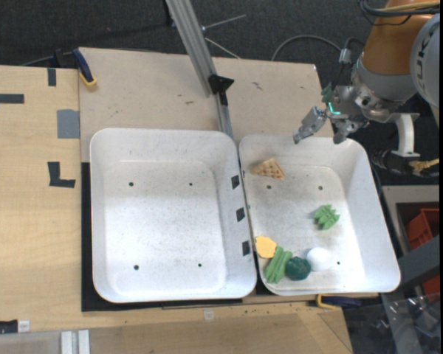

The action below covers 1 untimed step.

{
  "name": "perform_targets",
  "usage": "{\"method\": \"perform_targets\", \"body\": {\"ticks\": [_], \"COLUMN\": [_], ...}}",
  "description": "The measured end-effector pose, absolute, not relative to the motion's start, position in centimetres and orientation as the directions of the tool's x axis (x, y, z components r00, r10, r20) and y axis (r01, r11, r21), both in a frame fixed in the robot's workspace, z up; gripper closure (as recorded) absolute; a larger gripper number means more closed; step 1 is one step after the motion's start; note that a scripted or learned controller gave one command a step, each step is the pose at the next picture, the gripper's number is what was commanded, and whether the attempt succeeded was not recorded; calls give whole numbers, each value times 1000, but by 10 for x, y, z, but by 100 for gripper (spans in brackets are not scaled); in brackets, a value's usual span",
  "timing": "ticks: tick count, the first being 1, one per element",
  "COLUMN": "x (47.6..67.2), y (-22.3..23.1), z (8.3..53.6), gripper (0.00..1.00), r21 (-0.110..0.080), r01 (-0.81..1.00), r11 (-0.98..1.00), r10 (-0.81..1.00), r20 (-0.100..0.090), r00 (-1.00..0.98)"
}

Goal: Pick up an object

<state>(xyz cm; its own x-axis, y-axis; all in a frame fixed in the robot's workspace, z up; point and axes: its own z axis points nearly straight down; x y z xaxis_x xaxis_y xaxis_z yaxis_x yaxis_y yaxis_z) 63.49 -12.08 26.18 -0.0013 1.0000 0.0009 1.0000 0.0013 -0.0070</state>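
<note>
A pale wooden bench (29,220) stands on dark carpet (96,9).

Right bin (354,161) centre open; toys (288,262) crowd near edge.

Robotics lab. Taped plywood table (29,198), two white bins (162,286), metal camera pole (196,39). Loose cables (295,46) on dark carpet.

You have two bins of smooth, faintly glossy white plastic, the left bin (162,212) and the right bin (354,198) both speckled with dark scuffs. The bench (22,198) looks like matt pale wood. Above the metal pincer (326,127), the arm's orange band (402,13) shines glossy. Below the pincer lies a rough tan wedge (269,169); farther below, a smooth white ball (319,257).
</note>
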Motion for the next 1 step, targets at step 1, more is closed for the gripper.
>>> {"method": "perform_targets", "body": {"ticks": [1], "x": [636], "y": [-121], "z": [265], "gripper": [0], "r21": [-2], "r01": [1000], "r11": [3], "r10": [1000], "r20": [0], "r00": [-3]}}
